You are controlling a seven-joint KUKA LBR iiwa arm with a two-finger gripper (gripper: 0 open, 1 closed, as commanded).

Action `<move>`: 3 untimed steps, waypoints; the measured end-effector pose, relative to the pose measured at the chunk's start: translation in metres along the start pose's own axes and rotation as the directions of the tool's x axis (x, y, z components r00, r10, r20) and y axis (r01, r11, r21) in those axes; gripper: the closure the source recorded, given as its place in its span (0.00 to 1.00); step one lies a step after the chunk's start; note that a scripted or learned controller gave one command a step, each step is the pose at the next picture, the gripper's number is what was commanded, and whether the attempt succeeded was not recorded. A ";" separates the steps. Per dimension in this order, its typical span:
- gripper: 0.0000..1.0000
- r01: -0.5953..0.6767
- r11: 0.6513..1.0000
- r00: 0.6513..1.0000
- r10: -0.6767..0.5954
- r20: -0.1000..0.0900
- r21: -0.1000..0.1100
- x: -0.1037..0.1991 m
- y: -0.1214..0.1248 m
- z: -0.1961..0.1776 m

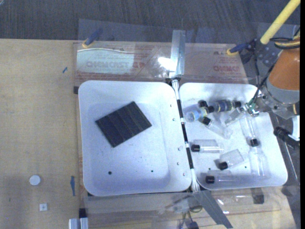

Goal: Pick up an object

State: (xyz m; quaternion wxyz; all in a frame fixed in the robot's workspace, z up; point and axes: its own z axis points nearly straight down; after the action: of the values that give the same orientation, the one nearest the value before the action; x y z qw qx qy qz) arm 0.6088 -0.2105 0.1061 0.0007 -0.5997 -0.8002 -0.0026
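Observation:
The right bin holds several clear vials with black caps. One vial lies near the divider, another along the front wall, and a cluster sits at the back. My gripper hangs low over the back right of this bin, below the arm's orange band. It is just right of the cluster and above an upright-lying vial. Nothing visibly hangs from it. A dark ribbed rectangular pad lies flat and turned at an angle in the left bin.
A metal bracket stands behind the seam between the bins. Taped plastic sheets lie along the back. A yellow rod slants across the top right, with cables beside the arm. Bare wooden bench spreads to the left.

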 end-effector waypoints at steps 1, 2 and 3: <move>0.00 -0.056 0.998 0.998 0.056 0.005 -0.001 0.025 -0.039 0.019; 0.00 -0.051 0.999 0.999 0.051 0.007 -0.001 0.033 0.057 -0.036; 0.00 0.005 1.000 1.000 -0.005 0.011 -0.009 0.028 0.065 -0.001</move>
State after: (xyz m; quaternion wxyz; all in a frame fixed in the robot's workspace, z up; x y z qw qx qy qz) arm 0.6632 -0.1657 0.1075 -0.0063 -0.5979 -0.8016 -0.0028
